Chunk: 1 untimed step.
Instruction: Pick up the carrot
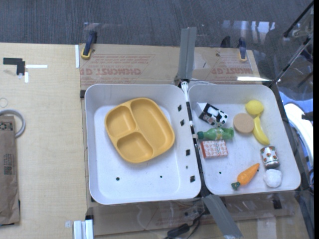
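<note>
Jaws open or closed, I cannot tell. Small orange plastic carrot with a green top (246,176) lies in the right-hand shallow white bin (219,182) (near its front wall), beside a white ball (272,178).

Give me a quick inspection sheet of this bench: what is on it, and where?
Surface: two white bins side by side, left bin and right bin.
Job's things: carrot lying near the right bin's front edge, untouched.
Clutter: yellow divided plate in the left bin; lemon, banana, green bottle, red box, small can, white ball in the right bin.
Hand: nothing seen.
Cables: dark cable below the bins.
Surroundings: cardboard sheet behind the bins; blue clamp.
</note>
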Motion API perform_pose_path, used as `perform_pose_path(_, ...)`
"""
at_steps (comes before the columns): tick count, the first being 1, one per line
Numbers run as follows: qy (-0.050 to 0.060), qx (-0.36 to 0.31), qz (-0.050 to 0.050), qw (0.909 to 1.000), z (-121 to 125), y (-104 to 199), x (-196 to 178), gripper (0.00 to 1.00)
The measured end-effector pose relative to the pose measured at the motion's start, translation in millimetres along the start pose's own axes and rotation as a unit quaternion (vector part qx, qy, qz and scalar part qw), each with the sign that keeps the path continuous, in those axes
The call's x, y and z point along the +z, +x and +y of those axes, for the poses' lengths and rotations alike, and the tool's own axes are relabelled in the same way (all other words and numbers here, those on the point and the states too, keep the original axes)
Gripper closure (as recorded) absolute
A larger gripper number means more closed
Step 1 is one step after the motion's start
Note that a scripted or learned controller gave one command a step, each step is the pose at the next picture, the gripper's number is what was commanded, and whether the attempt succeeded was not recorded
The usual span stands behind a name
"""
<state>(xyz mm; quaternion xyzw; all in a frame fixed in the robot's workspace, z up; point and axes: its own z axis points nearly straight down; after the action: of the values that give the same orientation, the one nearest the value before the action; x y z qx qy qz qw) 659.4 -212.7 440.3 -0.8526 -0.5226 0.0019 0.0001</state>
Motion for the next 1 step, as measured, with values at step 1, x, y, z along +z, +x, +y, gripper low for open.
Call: perform_pose_path(1, 0.001, 0.033, 0.000, 0.9995, -25.1, 49.4, -0.1, 0.00)
